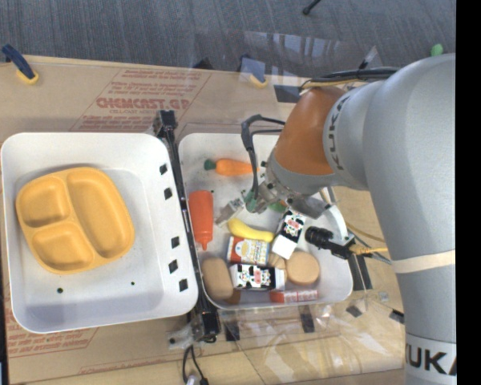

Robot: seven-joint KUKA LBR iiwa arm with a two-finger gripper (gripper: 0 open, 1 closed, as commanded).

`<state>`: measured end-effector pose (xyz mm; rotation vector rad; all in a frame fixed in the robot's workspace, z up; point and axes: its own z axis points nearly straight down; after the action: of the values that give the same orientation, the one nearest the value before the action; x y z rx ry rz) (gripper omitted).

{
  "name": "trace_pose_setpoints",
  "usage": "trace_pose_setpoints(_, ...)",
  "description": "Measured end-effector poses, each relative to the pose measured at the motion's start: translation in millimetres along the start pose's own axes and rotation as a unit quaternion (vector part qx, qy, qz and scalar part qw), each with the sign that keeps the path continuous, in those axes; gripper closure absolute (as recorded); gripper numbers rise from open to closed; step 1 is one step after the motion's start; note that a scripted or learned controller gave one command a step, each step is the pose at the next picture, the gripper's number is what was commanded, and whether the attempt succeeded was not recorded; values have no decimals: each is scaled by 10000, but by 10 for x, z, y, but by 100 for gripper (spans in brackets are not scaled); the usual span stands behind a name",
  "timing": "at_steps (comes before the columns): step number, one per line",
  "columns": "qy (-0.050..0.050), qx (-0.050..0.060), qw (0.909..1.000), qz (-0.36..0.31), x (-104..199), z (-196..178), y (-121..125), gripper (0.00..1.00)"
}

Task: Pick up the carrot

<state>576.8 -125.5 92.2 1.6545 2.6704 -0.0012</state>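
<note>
The carrot (231,167), orange with a small green top, lies on its side at the back of the right bin (337,215). My gripper (240,205) hangs over the middle of that bin, a short way in front of the carrot and apart from it. Its fingers look spread open with nothing between them. It sits between a red-orange bottle (200,217) on its left and a yellow banana (250,231) just in front. The grey arm and orange wrist band (309,139) cover the bin's back right part.
The front of the right bin is crowded: two cow-patterned cartons (292,229) (256,277), a red and white carton (248,251), a bread roll (217,277) and a round brown bun (303,269). The left bin (32,303) holds a yellow compartment plate (74,217).
</note>
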Motion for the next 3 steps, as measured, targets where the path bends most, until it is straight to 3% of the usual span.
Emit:
trace_pose_setpoints(1,-29,42,10000,84,-245,-10,578,0)
trace_pose_setpoints(2,-88,16,9788,2045,-266,-35,752,0)
trace_pose_setpoints(3,-29,-36,9669,2553,-869,-980,478,0)
